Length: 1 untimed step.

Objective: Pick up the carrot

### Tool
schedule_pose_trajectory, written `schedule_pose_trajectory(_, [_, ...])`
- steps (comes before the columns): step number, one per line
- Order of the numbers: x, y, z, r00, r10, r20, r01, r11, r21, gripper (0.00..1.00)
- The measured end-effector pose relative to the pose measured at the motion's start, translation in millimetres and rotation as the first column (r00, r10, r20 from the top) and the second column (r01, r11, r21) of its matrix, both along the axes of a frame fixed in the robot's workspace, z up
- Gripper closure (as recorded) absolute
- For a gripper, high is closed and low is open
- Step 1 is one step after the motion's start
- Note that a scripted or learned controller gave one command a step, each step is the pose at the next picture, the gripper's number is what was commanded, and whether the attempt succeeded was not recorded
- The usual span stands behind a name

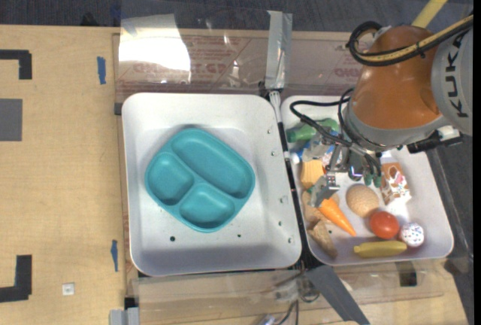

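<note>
The carrot [337,216], orange and tapering toward the lower right, lies in the right bin [440,220] among other toy foods. My gripper [348,174] hangs under the orange wrist band, just above and slightly behind the carrot's thick end. Nothing visible is lifted off the bin floor. The arm's body hides the back part of the right bin.
Around the carrot lie a beige egg-shaped item [362,201], a red tomato [385,224], a yellow banana [379,247], a brown piece [324,235], a yellow chunk [310,171] and a green item [304,133]. A teal divided plate [199,177] sits in the left bin [143,120].
</note>
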State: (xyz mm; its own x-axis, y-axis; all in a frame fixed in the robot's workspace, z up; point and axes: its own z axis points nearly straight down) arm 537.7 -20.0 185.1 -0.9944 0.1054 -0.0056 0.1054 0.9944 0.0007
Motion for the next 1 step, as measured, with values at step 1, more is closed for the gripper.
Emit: schedule_pose_trajectory(1, [-55.7,-35.8,-0.2,1.000,-0.029,-0.003,0.029,1.000,0.000,0.00])
